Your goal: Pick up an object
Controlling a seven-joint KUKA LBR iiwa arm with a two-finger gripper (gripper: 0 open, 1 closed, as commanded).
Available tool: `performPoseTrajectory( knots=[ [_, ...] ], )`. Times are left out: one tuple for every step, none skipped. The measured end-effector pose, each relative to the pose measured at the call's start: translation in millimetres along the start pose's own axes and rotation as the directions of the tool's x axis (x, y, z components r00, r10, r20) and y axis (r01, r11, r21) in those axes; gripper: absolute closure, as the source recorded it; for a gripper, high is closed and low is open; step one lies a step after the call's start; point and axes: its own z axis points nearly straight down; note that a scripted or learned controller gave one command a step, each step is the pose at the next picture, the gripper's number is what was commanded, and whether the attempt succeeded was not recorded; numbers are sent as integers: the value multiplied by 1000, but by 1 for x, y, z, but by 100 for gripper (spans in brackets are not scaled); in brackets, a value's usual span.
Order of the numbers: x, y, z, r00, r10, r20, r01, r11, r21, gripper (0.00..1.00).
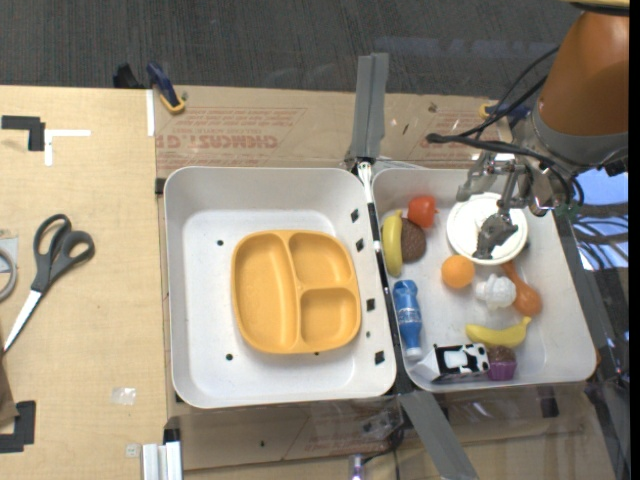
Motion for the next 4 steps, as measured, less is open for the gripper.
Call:
performPoseTrajectory(
  knots=[
    [17, -21, 150, 1000, 3, 1, -3, 1000, 1, 0],
    [16, -20, 140, 1000, 0, 5, 0, 1000, 3, 100],
    [10, -84, 95, 801, -599, 4, 599, 801, 2, 100],
    [10, -83, 95, 801, -599, 4, 599, 801, 2, 0]
  ],
)
